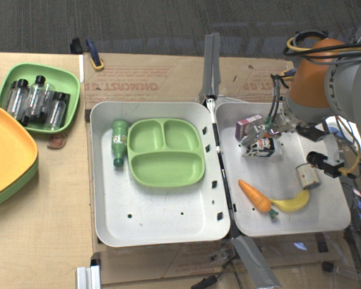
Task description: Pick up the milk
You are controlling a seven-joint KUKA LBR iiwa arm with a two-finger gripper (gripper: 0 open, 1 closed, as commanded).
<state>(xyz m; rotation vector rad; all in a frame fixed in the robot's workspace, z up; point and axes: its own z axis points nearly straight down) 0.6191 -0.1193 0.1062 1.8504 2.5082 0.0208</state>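
Hovering over the right bin (331, 221), my gripper (260, 138) stood directly above the milk (263, 147), a small carton lying just right of a purple box (248, 125). Whether my jaws were spread or pressed together, I cannot tell.

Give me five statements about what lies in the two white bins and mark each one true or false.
1. The green divided plate lies in the left bin. True.
2. The carrot and the banana lie in the right bin. True.
3. The green bottle stands on the plate. False: it lies in the left bin beside the plate's left edge.
4. The gripper is over the left bin. False: it is over the right bin, at the milk carton.
5. The purple box is in the right bin. True.
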